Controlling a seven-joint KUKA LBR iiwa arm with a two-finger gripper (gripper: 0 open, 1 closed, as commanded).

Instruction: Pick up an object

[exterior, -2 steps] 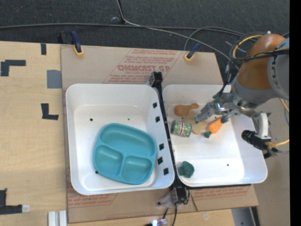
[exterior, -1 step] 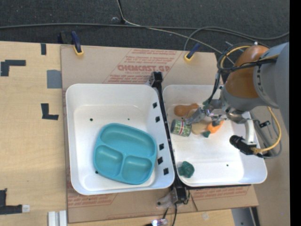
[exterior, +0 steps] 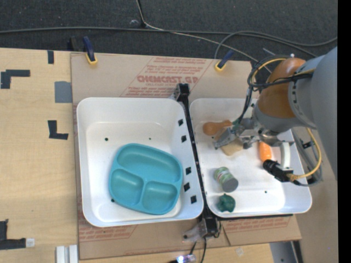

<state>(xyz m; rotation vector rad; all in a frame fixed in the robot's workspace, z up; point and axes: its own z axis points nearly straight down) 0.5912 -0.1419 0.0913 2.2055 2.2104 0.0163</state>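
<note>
My gripper hangs low over the upper middle of the right bin, below the orange wrist band. A tan block lies right under it, partly covered by it. A brown-orange piece lies just to the gripper's upper left. An orange carrot-like piece rests to its right, beside the arm's black cable. A grey-green can lies on its side nearer the front, and a dark green lump sits by the front wall.
The left bin holds a teal divided plate. A black divider strip runs between the bins. The arm and its cables cover the right bin's right side. Clamps and cables lie beyond the bins.
</note>
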